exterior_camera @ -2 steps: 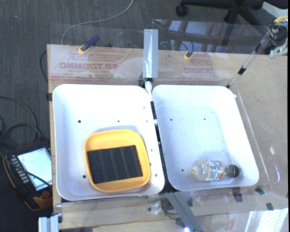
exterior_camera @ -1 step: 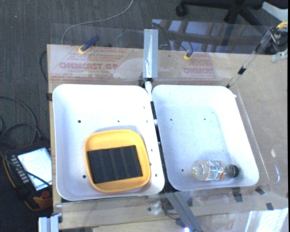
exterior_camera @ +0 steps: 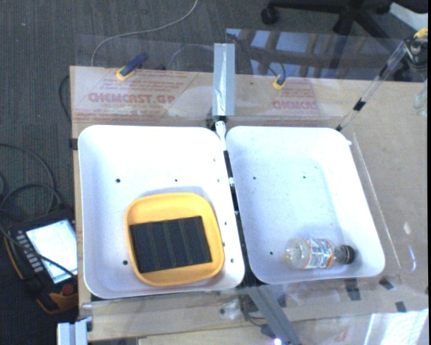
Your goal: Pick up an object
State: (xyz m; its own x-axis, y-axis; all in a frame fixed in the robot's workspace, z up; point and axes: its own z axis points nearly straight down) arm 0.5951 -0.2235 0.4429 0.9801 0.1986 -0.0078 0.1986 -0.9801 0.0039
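Observation:
A yellow dish with a dark ribbed pad inside (exterior_camera: 174, 239) lies in the left white bin (exterior_camera: 115, 164), toward its front. A small clear plastic bottle with a dark cap (exterior_camera: 318, 254) lies on its side near the front edge of the right white bin (exterior_camera: 302, 164), cap pointing right.
A grey upright post (exterior_camera: 223, 81) stands behind the seam between the bins. Clear panels and a cardboard board run along the back of the bench. A handheld pendant (exterior_camera: 47, 254) lies on the floor at the left, and an office chair base (exterior_camera: 323, 9) stands behind.

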